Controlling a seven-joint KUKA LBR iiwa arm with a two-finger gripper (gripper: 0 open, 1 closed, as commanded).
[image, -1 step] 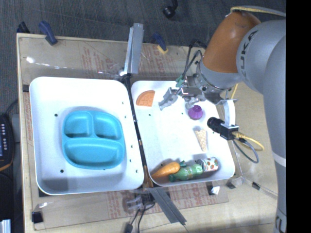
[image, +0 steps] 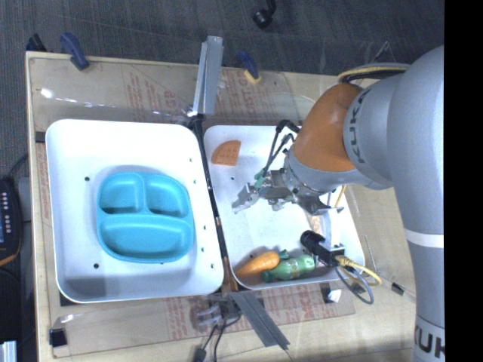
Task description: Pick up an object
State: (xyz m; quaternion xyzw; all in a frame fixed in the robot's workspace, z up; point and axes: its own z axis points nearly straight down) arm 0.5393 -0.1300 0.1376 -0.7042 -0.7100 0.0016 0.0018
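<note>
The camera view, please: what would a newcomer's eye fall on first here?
The grey arm with its orange band reaches in from the right, its gripper over the right bin. A bright blue divided tray sits in the left bin; a carrot lies by the right bin's near wall.

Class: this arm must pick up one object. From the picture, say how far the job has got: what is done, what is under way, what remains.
Done: the gripper hangs over bare floor in the right bin. Under way: no object is raised yet; the orange wedge, carrot and green bottle lie on the bin floor, apart from the gripper. Left: grip one and lift it.
</note>
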